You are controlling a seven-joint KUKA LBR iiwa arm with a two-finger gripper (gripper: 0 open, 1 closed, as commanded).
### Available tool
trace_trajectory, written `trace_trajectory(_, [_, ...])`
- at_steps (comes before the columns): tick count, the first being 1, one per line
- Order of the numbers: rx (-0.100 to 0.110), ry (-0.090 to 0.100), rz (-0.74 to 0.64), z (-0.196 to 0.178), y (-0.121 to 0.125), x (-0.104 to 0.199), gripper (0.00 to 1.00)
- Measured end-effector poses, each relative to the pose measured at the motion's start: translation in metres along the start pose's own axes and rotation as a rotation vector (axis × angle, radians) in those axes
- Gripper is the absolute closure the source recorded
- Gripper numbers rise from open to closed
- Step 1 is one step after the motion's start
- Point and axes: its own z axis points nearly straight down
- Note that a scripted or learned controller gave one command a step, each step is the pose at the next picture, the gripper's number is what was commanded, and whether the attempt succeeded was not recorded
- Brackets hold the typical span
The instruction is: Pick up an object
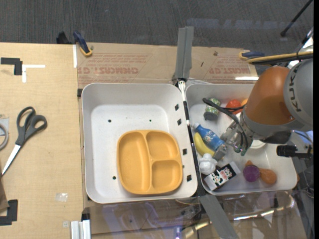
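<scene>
Bins side by side, and your arm (pixel 271 101) hangs low over the right bin (pixel 286 185), where the pickable clutter lies. Left bin (pixel 94 133) carries just the yellow divided plate (pixel 149 162). Your gripper (pixel 233 144) is down beside the blue bottle (pixel 208 136) and banana (pixel 199 144), white ball (pixel 206 164) just near of them; whether it's open or closed, I cannot tell. Risk: things packed this tight, you likely nudge the bottle aside and close on nothing, or snag two.

Cardboard sheet (pixel 149 63) behind bins: printed red lettering, seen upside down, not legible with confidence. Arm housing (pixel 299 93) at right: white letters "KU" visible
</scene>
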Motion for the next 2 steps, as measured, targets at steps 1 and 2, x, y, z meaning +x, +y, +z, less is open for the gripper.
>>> trace_trajectory(1, [0.001, 0.000, 0.355, 0.0004, 0.0043, -0.0020, 0.00])
trace_trajectory(2, [0.002, -0.001, 0.353, -0.0091, 0.0044, -0.0024, 1.00])
